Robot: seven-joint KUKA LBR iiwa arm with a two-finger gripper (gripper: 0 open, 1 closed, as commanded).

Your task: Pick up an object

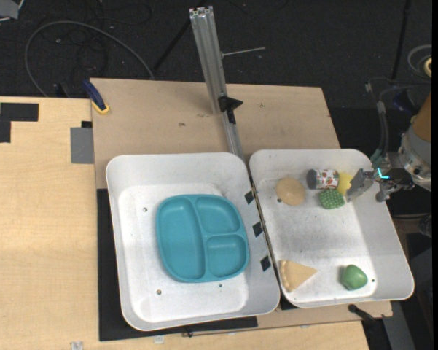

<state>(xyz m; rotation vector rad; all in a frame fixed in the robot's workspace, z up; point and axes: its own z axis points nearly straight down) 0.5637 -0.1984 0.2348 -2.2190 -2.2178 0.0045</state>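
My gripper [372, 185] hovers at the right bin's [382, 228] far right rim, open, with nothing between its fingers. Just to its left lie a yellow piece [345, 179], a green knobbly ball [333, 199] and a small can [321, 179] on its side. A tan round lump [291, 192] rests further left. Near the front of that bin sit a tan wedge [297, 274] and a smooth green fruit [355, 276].
The left bin [131, 268] holds a teal divided plate [202, 237]. A metal post [213, 71] rises behind the bins. Black clips [258, 228] line the join between the bins. The wooden bench [36, 217] extends left.
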